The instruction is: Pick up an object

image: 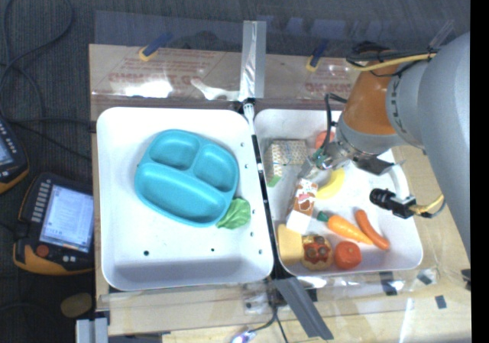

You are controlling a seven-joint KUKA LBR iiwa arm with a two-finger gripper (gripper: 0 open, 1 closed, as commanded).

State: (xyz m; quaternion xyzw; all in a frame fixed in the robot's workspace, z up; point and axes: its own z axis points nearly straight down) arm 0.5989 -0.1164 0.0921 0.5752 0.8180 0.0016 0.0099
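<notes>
Claw down in the right bin, nothing lifted yet

We see the claw low by the yellow banana, at its 12 o'clock; open or closed we cannot tell. Carrots, a tomato and a carton lie at 6 o'clock, so the pick remains ahead.

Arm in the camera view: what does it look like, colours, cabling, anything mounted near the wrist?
The arm is bulky, rounded and light grey, with a glossy orange band above the wrist. A thin yellow-and-black cable loops over the orange section. The pincer is small, metallic grey and black. A black fitting with a yellowish cable sits beside the wrist.
</notes>
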